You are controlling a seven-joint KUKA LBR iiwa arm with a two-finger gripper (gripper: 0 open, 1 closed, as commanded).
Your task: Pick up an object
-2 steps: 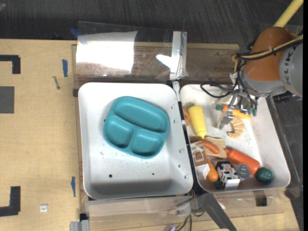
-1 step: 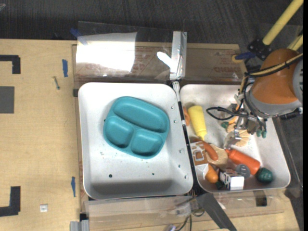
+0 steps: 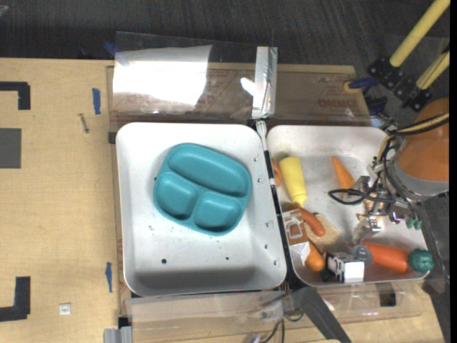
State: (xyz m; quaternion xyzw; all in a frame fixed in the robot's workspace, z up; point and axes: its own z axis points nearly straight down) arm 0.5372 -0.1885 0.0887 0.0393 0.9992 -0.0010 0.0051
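The right bin (image 3: 321, 143) holds several toy foods. A yellow piece (image 3: 291, 179) lies near the bin's left wall, and a small orange carrot (image 3: 343, 171) lies to its right. A large carrot with a green end (image 3: 389, 257) rests along the front wall beside a small white and black block (image 3: 348, 269). An orange sausage-like piece (image 3: 312, 222) and a brown printed card (image 3: 293, 229) sit at the centre left. My gripper (image 3: 369, 209) hangs over the right part of this bin, just behind the large carrot, with cables around it.
The left bin (image 3: 143, 249) holds a teal divided plate (image 3: 202, 186). A clear plastic sheet (image 3: 164, 77) and a metal strip (image 3: 264, 81) stand behind the bins. The arm's orange band (image 3: 428, 152) is at the right edge, with yellow poles (image 3: 421, 23) beyond it.
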